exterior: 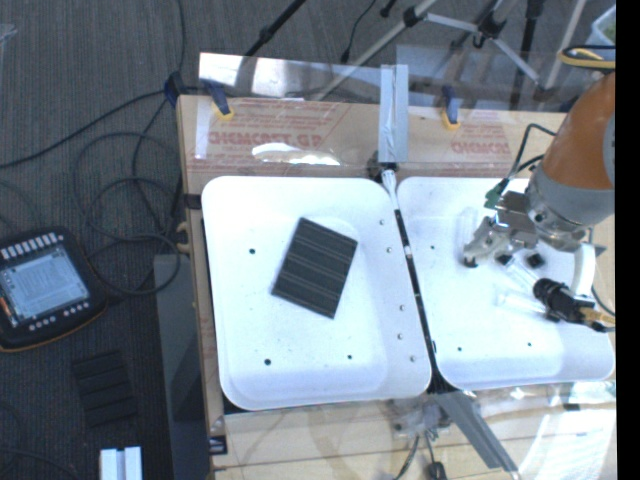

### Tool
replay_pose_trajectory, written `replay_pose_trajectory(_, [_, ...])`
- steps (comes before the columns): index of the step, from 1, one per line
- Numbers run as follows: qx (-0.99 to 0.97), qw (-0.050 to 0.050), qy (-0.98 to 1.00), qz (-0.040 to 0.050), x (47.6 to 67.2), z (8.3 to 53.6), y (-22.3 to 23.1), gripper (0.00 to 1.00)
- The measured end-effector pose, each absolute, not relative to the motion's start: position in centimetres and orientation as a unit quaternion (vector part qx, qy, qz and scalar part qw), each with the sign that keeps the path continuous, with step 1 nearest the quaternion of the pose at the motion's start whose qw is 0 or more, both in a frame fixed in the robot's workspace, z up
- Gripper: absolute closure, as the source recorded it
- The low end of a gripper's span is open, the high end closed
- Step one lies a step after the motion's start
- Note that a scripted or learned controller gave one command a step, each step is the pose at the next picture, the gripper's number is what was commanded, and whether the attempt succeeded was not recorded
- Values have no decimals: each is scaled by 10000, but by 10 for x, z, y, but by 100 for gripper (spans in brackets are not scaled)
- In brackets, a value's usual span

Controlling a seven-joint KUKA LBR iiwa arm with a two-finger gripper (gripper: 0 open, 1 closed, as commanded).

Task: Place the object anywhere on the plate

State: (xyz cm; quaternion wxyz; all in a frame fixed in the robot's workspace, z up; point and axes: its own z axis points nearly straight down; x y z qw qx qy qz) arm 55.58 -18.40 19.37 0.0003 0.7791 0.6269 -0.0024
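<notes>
Dark ribbed plate (316, 267) lies tilted in the left bin (240, 368), near its centre, nothing on it; likely set there as the drop target. Claw (478, 249) hangs low over the right bin (480, 363), well apart from the plate; cannot tell how it is set, nor whether it carries anything; the object to be placed cannot be made out. Red print on the taped sheet (290, 133) behind the bins, on the tabletop (300, 448), unreadable; pendant (40, 286) on the floor, screen illegible.
</notes>
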Motion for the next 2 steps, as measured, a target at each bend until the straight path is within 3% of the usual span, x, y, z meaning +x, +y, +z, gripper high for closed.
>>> replay_pose_trajectory(1, [7426,-4,6697,-13,550,205,-116,100])
replay_pose_trajectory(2, [7157,-11,6984,-17,571,195,-49,100])
